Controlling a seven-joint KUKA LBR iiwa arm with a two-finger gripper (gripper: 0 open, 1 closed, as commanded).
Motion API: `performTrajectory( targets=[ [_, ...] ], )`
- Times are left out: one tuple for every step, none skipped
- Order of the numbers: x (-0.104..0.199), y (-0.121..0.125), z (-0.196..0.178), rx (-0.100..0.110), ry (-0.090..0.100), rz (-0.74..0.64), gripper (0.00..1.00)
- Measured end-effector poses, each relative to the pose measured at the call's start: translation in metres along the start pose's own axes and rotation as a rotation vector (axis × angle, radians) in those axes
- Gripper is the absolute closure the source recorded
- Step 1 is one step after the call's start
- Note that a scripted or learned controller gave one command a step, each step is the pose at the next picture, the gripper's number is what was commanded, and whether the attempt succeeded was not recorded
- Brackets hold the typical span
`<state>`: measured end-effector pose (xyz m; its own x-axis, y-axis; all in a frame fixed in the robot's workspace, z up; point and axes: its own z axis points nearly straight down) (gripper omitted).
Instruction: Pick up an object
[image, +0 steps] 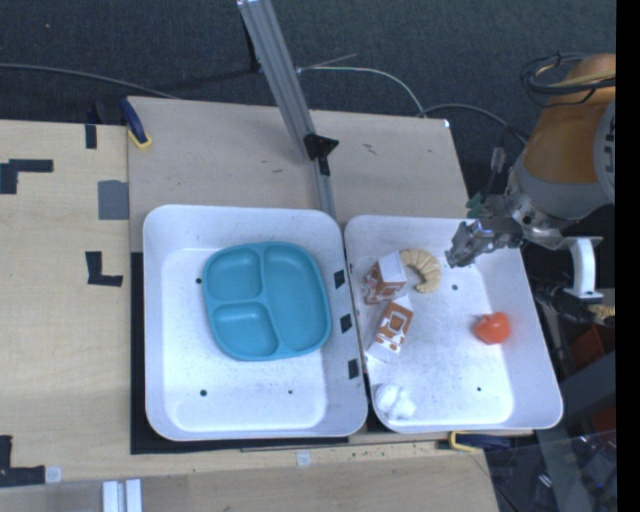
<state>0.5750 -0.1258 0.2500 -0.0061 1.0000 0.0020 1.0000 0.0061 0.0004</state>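
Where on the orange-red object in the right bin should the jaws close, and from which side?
Probably straight from above, closing across the middle of the orange-red object. It looks small and rounded, and it sits apart from the croissant and the cartons, with bare bin floor on every side, so the gripper has room around it.

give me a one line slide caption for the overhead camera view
Grey claw hovering beside a tan croissant-shaped toy in the right white bin; blue divided plastic plate in the left white bin.
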Motion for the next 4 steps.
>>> performTrajectory(
  targets=[
    [0.053, -0.002, -0.005, 0.002, 0.000, -0.001, 1.00],
    [0.099, -0.003, -0.007, 0.002, -0.001, 0.000, 1.00],
    [0.162, -0.004, -0.005, 0.002, 0.000, -0.002, 1.00],
    [0.215, 0.001, -0.007, 0.002, 0.000, -0.001, 1.00]
  ],
)
